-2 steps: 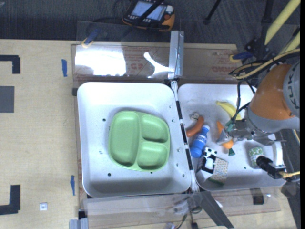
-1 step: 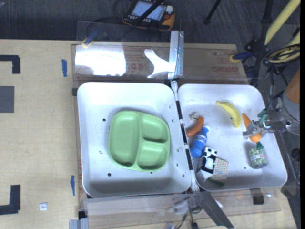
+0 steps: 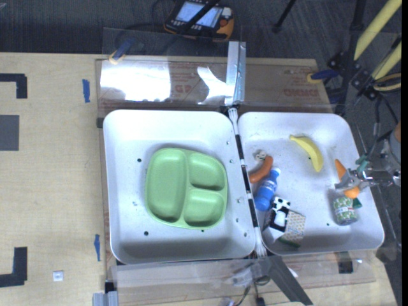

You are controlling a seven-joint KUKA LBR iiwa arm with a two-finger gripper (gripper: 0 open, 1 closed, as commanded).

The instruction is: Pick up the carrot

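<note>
- In the camera view, two shallow white bins are seen side by side on the counter (image 3: 51, 171): the left bin (image 3: 121, 171) and the right bin (image 3: 331, 129).
- The hand (image 3: 361, 178) is seen at the right rim of the right bin, reaching in from the right; its metal parts are small and blurred there.
- Whether the hand is wide or narrow cannot be told, and nothing can be made out as held by it.
- The carrot (image 3: 341, 168) is seen as a small orange piece lying in the right bin, just left of the hand and slightly above it, near the bin's right wall.
- A second small orange bit is seen just below the carrot, close against the hand; what it is cannot be told.
- A small jar with a green top (image 3: 345, 210) is placed just below the hand, near the bin's lower right corner.
- A banana (image 3: 308, 150) is laid left of the hand and higher up, apart from the carrot.
- Well to the left of the hand, against the wall shared by the bins, an orange sausage-shaped item (image 3: 261, 170), a blue bottle (image 3: 266, 190), a black-and-white toy (image 3: 278, 213) and a grey patterned packet (image 3: 294, 228) are grouped closely.
- A green divided plate (image 3: 167, 185) is held by the left bin, far to the left of the hand.
</note>
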